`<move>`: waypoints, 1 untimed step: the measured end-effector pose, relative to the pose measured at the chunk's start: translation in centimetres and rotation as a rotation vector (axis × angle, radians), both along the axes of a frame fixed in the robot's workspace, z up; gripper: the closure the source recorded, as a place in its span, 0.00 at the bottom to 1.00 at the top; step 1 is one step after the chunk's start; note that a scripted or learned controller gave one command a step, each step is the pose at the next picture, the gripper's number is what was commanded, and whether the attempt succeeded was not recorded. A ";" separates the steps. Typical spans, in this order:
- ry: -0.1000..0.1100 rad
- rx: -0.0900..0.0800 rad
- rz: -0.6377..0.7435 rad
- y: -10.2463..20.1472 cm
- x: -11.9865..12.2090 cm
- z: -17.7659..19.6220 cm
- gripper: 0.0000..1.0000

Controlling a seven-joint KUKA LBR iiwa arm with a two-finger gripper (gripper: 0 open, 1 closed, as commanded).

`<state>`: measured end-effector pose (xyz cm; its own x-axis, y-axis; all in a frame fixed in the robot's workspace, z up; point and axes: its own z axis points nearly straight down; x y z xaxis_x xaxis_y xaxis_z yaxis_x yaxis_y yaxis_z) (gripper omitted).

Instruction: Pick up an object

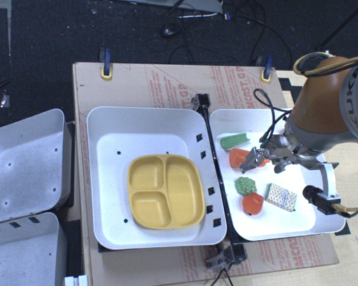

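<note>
In the camera view, the tool is seen low over the right bin, at the end of the grey arm with its orange band, which reaches in from the right. Whether the tool is apart or together cannot be told, since its tip is small and dark against the things beneath it. The tip is placed at the orange-red object, touching or just over its right edge; nothing can be seen to be lifted clear of the bin floor. With the tool taken as the landmark, the green oblong piece lies just up and to the left of it, the round green object lies just below it, the red round object lies further below, and the patterned white packet lies below and to the right. The left bin, well to the left of the tool, bears a yellow compartment tray. Both bins rest on the counter.
</note>
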<state>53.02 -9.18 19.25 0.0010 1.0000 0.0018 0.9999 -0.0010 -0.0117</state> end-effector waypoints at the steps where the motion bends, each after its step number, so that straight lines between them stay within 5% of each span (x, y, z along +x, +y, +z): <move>1: -0.011 -0.002 0.002 0.0 0.3 0.5 0.00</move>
